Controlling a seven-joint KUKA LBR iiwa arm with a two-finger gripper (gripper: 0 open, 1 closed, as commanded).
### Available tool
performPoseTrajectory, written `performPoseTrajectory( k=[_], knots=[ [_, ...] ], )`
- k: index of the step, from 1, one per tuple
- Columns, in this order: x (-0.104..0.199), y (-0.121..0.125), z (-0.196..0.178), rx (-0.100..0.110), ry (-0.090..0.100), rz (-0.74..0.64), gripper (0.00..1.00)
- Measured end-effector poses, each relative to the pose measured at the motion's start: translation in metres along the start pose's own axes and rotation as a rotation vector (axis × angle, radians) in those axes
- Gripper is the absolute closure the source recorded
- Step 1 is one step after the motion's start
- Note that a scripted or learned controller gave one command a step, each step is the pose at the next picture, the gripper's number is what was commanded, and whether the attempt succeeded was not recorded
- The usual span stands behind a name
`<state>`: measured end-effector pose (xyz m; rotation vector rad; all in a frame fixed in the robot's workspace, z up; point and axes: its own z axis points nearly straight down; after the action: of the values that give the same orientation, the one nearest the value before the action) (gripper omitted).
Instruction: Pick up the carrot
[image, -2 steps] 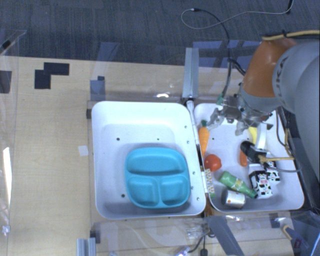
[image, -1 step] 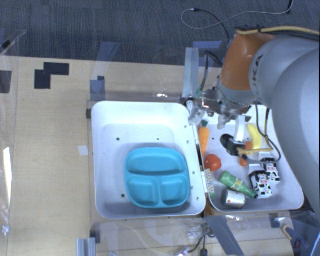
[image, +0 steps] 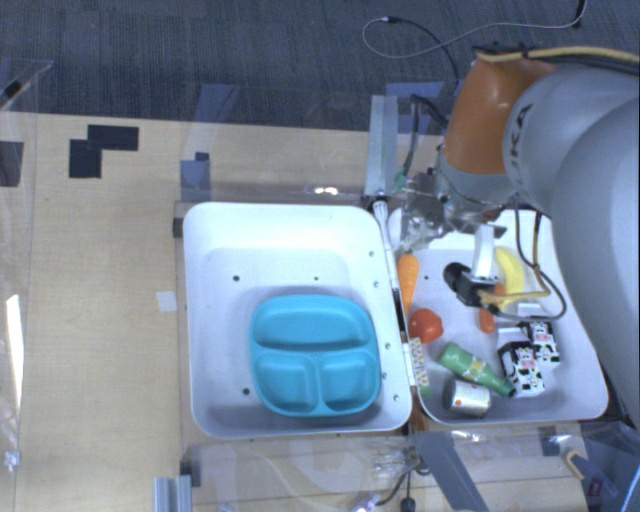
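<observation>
Hovering gripper (image: 415, 232) just above the carrot (image: 407, 278) at the right bin's (image: 590, 385) left wall; finger state cannot be told.

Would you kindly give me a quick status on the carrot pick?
Gripper low over right bin, just above carrot's top end. Carrot lying against bin's left wall, not held. Tomato close below carrot; other items farther right.

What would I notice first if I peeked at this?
Probably the big grey arm with its orange band, reaching in from the right over the right bin. Its pincer hangs just above the carrot by that bin's left wall. Then the bright blue divided tray in the left bin.
</observation>
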<state>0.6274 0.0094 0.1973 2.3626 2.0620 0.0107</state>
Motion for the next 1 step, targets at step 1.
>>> performPoseTrajectory(
  k=[1],
  knots=[
    [-0.0471, 0.0491, 0.0115, 0.003, -0.001, -0.015, 1.0]
  ],
)
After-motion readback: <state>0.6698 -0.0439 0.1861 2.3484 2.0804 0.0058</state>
